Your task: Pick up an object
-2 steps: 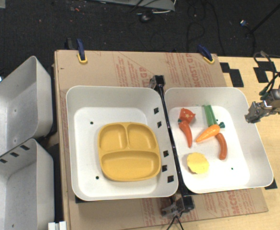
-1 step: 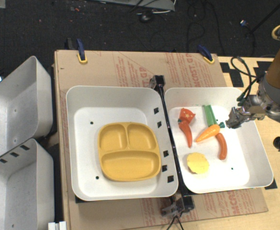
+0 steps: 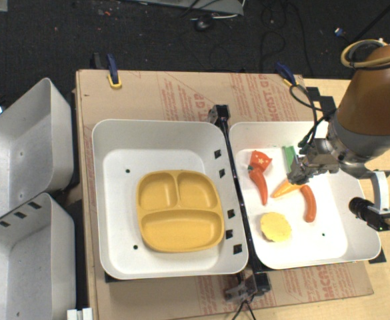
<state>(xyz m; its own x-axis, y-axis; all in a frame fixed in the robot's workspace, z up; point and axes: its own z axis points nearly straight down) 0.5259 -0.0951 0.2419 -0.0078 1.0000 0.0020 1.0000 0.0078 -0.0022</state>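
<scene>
Far to the gripper's left, the left bin (image 3: 108, 179) holds a yellow divided plate (image 3: 179, 211). In the right bin (image 3: 361, 245), a red pepper (image 3: 259, 167) lies left of the gripper, and a yellow round piece (image 3: 275, 227) sits below and to its left. A green piece (image 3: 289, 157) stands just beside it. The gripper (image 3: 303, 173) hangs over an orange carrot (image 3: 287, 189); how far open it is cannot be told. A red sausage (image 3: 309, 203) lies just below.

The arm (image 3: 371, 105) hides part of the green stick (image 3: 289, 157); jaws' stance unclear.
</scene>
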